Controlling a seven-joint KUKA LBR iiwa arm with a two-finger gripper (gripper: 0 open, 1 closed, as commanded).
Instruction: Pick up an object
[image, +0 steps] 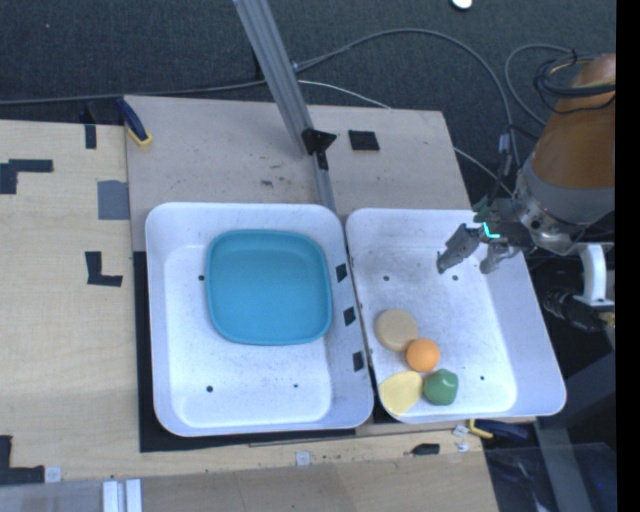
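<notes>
Over right bin (520, 330), fingers (452, 256) spread, angled down-left, holding nothing

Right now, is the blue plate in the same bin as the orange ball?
No. The blue plate lies in the left bin; the orange ball is in the right bin.

Even overhead light, soft shadows, slightly soft focus, white bins (520, 330) bright.

A plain turquoise-blue plate (268, 286) fills one speckled white bin (170, 300); below the grey gripper (472, 252), in a second white bin (520, 330), cluster beige (396, 327), orange (422, 355), yellow (400, 392) and green (440, 386) pieces. Pale wooden bench (60, 300).
</notes>
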